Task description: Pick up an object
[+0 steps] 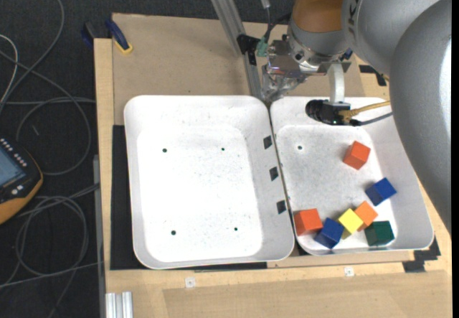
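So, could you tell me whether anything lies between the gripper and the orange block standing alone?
Nothing visible does. The gripper is over the right bin's far inner corner, and only bare floor lies between it and the lone orange block.

Two white bins are present: left bin [193, 187] and right bin [315, 173]. The right bin contains seven blocks (most lie along its near edge): three orange blocks [356, 154] [366, 212] [308, 220], two blue blocks [382, 189] [330, 232], one yellow block [350, 220], one green block [379, 233].
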You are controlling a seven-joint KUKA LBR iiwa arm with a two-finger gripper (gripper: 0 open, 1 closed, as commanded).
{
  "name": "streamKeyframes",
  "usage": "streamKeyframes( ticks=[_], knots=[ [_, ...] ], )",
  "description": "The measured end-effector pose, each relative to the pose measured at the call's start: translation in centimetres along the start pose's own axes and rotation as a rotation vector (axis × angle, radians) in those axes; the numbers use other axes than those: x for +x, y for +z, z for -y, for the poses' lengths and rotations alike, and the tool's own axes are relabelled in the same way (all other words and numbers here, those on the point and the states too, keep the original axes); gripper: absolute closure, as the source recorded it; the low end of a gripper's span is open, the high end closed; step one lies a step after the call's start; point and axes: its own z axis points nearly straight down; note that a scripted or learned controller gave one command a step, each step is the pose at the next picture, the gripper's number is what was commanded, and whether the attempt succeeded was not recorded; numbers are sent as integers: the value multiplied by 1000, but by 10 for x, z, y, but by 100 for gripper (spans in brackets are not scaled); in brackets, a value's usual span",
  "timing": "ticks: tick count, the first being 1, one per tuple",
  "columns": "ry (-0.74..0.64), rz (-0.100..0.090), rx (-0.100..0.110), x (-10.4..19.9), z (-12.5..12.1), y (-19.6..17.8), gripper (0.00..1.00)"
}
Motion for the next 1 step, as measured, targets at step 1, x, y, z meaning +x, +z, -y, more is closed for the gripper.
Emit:
streamKeyframes(
  ticks=[1],
  knots=[
    [0,-1,-2,43,-19,-6,100]
  ],
)
